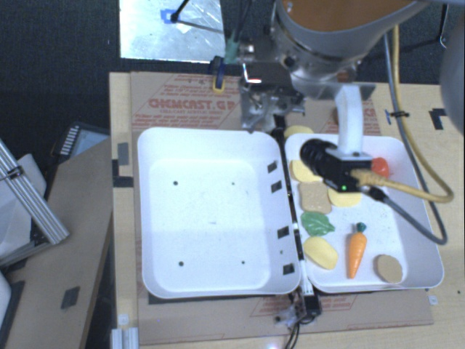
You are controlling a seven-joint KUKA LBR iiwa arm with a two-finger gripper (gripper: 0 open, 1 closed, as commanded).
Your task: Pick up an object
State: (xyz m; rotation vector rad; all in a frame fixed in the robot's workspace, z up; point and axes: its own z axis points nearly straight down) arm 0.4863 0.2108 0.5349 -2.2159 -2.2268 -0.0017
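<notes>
In the right bin, nearest the camera, a tan disc is lying at 5 o'clock, an orange carrot is sitting at 6, and a yellow lump at 7. Farther back, a green leafy piece and a beige slice are resting toward 9, and a red-orange piece at 1. The gripper is hanging over the far rim at 11, beside the left bin, carrying nothing visible; I cannot tell if it is open or closed.
</notes>
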